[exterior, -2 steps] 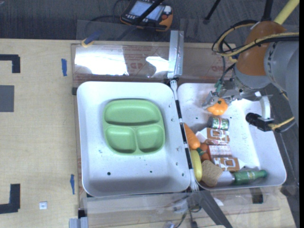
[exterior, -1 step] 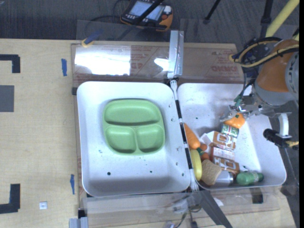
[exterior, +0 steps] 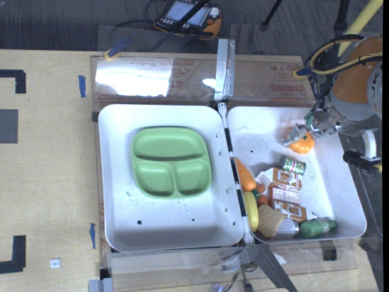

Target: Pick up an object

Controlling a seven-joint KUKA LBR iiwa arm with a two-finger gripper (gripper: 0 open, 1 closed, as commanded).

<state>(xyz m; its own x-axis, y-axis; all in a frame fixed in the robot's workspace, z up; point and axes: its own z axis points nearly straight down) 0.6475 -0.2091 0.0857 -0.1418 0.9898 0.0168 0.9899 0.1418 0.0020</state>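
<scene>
Two shallow white bins are seen side by side on the worktop (exterior: 42, 163): the left bin (exterior: 115, 181) carries a green divided tray (exterior: 171, 161), and the right bin (exterior: 340, 187) carries the clutter. Toward two o'clock in the right bin, a small orange object (exterior: 302, 143) is seen just under the gripper (exterior: 306, 131), whose metal tip lies touching or nearly touching it; whether the object is clamped cannot be told, and the state of the gripper cannot be read at this scale. Toward six o'clock of that bin a carrot (exterior: 245, 175), a yellow piece (exterior: 251, 207), a small can (exterior: 293, 165), patterned packets (exterior: 285, 193) and a green bottle (exterior: 317, 227) are heaped close together, well apart from the orange object. The orange object is judged to be a light, hollow plastic toy, stiff but smooth and rounded, so it is likely to slip or roll if pinched off centre. A hold across its widest middle, squarely from above, is judged safest. The near bin wall at three o'clock leaves little room for a sideways approach.
</scene>
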